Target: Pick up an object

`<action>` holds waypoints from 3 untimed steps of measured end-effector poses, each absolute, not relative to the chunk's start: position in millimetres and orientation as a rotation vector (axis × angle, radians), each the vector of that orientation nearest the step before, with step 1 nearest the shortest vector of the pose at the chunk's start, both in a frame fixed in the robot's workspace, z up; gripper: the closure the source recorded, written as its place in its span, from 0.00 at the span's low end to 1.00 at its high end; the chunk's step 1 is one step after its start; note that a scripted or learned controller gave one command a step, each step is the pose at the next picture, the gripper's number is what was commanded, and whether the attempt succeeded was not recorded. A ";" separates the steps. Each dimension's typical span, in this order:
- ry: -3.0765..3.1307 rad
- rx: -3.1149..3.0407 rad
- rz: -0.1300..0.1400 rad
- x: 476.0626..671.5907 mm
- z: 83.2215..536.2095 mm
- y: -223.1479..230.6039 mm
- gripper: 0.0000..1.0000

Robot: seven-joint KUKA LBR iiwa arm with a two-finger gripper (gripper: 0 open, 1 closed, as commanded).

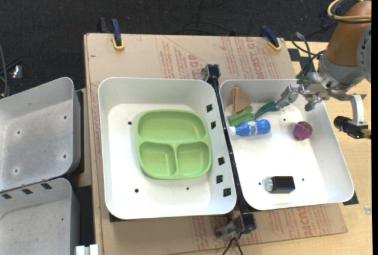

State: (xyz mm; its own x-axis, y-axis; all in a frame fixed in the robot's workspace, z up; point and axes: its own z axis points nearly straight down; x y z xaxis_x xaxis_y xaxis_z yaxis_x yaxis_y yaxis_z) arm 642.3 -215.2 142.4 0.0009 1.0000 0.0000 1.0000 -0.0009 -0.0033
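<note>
camera view has my jaws up in the right bin, by the green thing. i cannot tell how they stand. i am reaching. next i must go down and squeeze.

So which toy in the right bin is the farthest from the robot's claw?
The black box, alone near the right bin's front edge. The blue bottle, purple ball and green thing all lie up near the gripper.
</note>
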 end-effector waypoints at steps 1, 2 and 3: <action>-2.223 -2.220 0.001 642.7 90.8 -214.4 0.00; -2.226 -2.221 -0.001 643.6 103.3 -214.3 1.00; -2.228 -2.224 -0.004 648.2 166.4 -217.3 1.00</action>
State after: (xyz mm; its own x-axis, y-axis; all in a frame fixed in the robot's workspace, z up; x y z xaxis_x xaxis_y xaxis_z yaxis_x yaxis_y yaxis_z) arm 648.2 -217.3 166.4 -0.0018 1.0000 -0.0024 1.0000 0.0018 0.0063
